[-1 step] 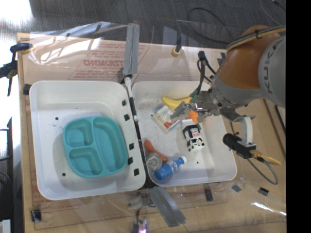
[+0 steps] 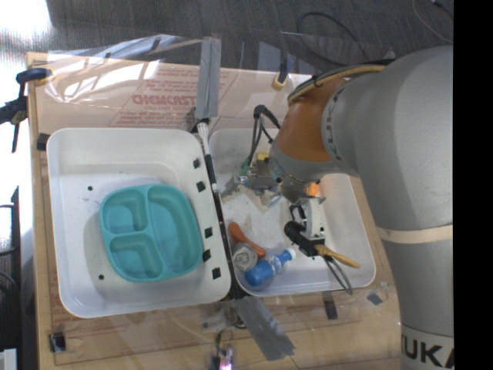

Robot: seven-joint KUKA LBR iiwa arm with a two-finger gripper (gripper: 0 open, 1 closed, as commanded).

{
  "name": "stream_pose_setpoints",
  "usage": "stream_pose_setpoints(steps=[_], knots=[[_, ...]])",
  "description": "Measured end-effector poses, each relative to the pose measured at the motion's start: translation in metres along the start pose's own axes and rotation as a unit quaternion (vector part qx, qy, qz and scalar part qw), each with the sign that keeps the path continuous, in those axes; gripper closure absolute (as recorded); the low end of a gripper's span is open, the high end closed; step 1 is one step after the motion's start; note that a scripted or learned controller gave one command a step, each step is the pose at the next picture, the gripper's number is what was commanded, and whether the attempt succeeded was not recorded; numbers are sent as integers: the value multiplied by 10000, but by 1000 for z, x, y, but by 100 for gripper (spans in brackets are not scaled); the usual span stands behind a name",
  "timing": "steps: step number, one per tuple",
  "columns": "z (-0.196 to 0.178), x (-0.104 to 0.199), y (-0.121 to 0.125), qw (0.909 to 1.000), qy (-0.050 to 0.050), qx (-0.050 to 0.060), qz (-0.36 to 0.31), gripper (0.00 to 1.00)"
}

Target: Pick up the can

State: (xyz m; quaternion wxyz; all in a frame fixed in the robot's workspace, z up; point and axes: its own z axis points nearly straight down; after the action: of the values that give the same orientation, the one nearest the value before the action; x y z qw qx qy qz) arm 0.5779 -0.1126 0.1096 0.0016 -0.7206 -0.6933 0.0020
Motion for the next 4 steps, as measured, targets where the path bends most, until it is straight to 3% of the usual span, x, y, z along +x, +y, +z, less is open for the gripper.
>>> stream_pose_setpoints(steps=[1, 2, 3, 4], knots=[[18, -50, 81, 9994, 7, -8, 339, 0], [16, -87, 75, 9940, 5, -28, 1094, 0], [18, -38, 71, 9954, 12, -1, 963, 0], [8, -37, 71, 9957, 10, 15, 929, 100]])
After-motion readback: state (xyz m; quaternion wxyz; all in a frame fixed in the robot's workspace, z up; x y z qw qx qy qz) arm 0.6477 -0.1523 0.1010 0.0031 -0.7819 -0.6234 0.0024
